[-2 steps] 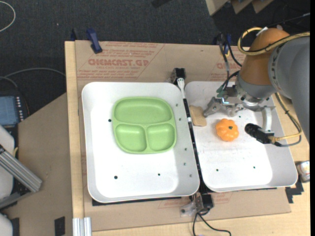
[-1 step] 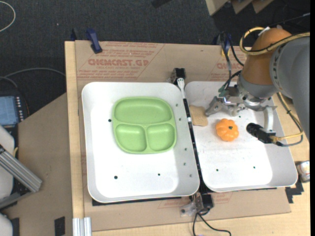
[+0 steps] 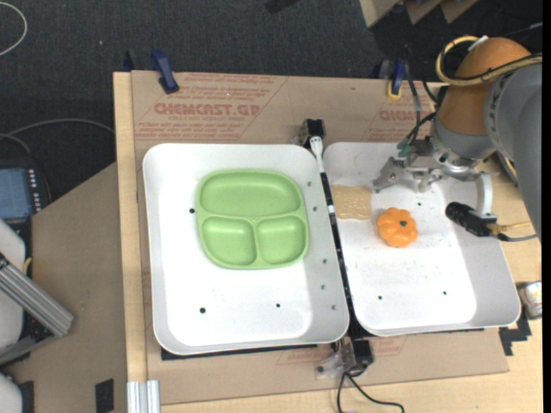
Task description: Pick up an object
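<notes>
The gripper [image 3: 405,172] is seen low in the right bin [image 3: 430,299], its state not discernible, with the pumpkin [image 3: 397,227] lying just toward the camera.

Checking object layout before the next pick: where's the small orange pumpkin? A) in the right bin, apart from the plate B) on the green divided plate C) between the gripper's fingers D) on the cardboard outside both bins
A: the orange pumpkin sits on the right bin floor, beside a tan block; the green divided plate lies in the left bin.
</notes>
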